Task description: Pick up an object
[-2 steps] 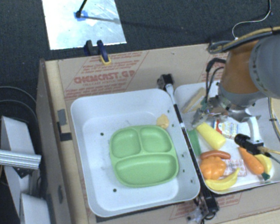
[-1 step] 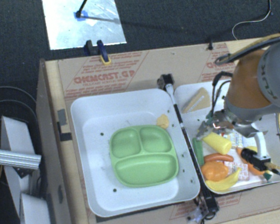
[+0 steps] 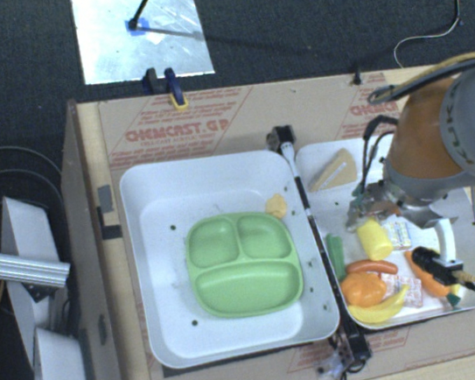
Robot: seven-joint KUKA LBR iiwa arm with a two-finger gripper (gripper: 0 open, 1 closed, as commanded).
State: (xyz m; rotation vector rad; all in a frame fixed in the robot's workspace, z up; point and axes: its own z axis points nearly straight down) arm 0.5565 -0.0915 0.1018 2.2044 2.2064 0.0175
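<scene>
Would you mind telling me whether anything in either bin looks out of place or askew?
One small thing: a pale yellow piece sits alone at the left bin's right wall, beside the green divided plate, while the other items are heaped in the right bin. Nothing looks spilled or damaged.

Green 3-compartment tray (image 3: pixel 244 263) in the left white bin (image 3: pixel 152 242), small yellow piece (image 3: pixel 276 205) beside its upper-right corner.
</scene>
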